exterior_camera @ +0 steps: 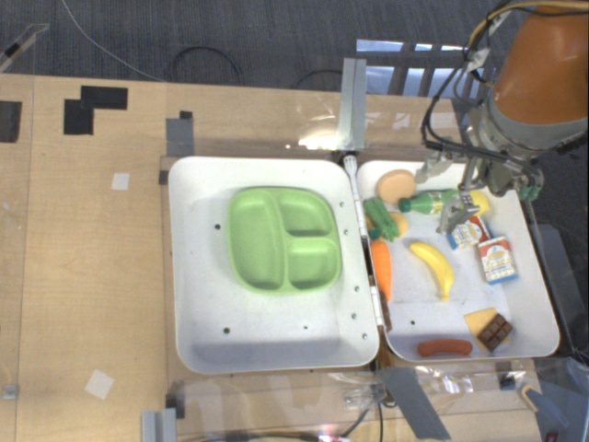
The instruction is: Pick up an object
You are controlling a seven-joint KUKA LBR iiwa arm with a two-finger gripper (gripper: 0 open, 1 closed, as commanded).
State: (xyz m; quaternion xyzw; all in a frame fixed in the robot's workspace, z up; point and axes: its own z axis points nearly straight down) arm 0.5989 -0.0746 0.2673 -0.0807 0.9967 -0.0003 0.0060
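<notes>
The pincer (457, 212) hangs low in the right bin (543, 320), over the far-right cluster of toys, so the likely target is what sits right under it: a small blue-and-white carton (465, 236) and the green bottle (425, 203) lying on its side w/ a yellow cap end near the fingers. Can't tell from here if the pincer is released or clenched, the wrist and cables hide the tips, and nothing shows plainly between the fingers. My read: this is the approach/descent step, grasp not yet made. Next move prob calls for settling on one item, since bottle and carton are just beside each other and a sloppy close could nudge both.

Count in the right bin, going outward: 1 green bottle, 1 blue-white carton, 1 red-and-white carton (498, 260) just beside it, 1 banana (433, 265) mid-bin, 1 tan round thing, maybe a bun or potato (396, 187), at the far-left corner, 1 leafy green veg (380, 218) below that, 1 carrot (381, 270) along the left wall, 1 sausage (444, 347) at the near edge, 1 yellow wedge, cheese maybe (479, 320), touching 1 brown chocolate block (495, 332). So approx. 10 items.

Left bin (198, 339): 1 green divided tray (282, 238), three compartments, nothing in them. Both bins sit side by side on the wooden table (83, 274)
</notes>
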